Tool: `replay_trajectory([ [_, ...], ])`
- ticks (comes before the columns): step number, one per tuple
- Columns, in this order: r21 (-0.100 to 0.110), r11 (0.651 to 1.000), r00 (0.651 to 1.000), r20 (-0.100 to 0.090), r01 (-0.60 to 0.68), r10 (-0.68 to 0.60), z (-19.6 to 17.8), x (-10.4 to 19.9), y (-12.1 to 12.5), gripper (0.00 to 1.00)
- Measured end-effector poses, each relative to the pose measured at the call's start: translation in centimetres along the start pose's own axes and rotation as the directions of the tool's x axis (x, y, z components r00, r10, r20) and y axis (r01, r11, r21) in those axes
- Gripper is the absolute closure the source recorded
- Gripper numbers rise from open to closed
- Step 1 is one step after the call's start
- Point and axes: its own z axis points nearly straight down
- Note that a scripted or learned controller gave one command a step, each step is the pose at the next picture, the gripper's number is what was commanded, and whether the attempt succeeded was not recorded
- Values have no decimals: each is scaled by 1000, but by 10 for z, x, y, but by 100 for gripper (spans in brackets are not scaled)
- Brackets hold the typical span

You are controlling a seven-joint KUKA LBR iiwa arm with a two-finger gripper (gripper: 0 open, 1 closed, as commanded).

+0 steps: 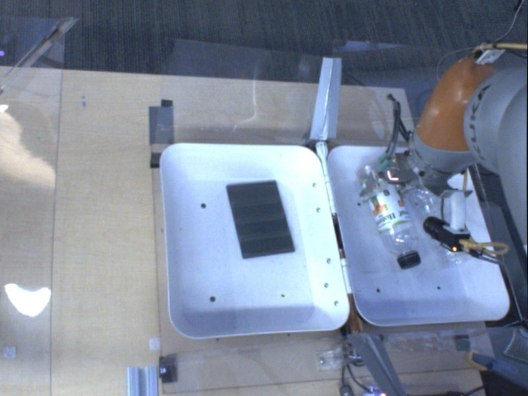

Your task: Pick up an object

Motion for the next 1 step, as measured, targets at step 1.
replay_trajectory([
  [1, 8, 986, 986, -2, 167, -167, -75, 65, 25, 100],
])
